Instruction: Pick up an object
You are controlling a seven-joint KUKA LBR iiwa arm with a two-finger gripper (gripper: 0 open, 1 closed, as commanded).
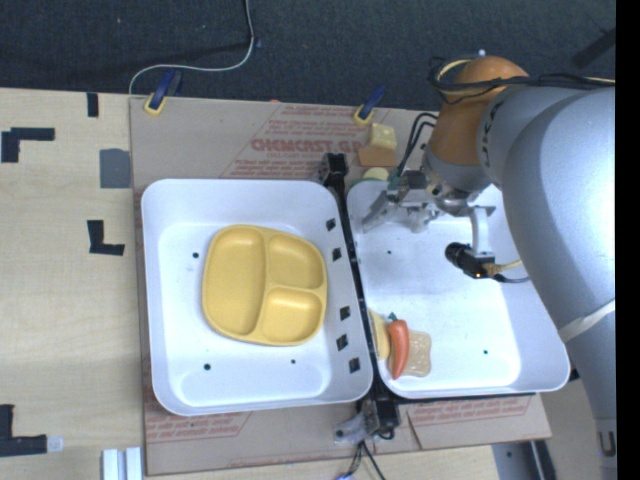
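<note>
End effector low at the far edge of the right bin, well apart from the nearest object.

From the overhead camera you see the end effector (pixel 405 208) over the right bin (pixel 500 358) by its far left corner; I cannot tell whether it is open or closed. The orange and tan objects (pixel 400 348) lie at the bin's near left corner against the divider. You risk a close on bare floor here, or a finger striking the wall. The yellow divided plate (pixel 265 284) fills the left bin (pixel 170 368).
</note>
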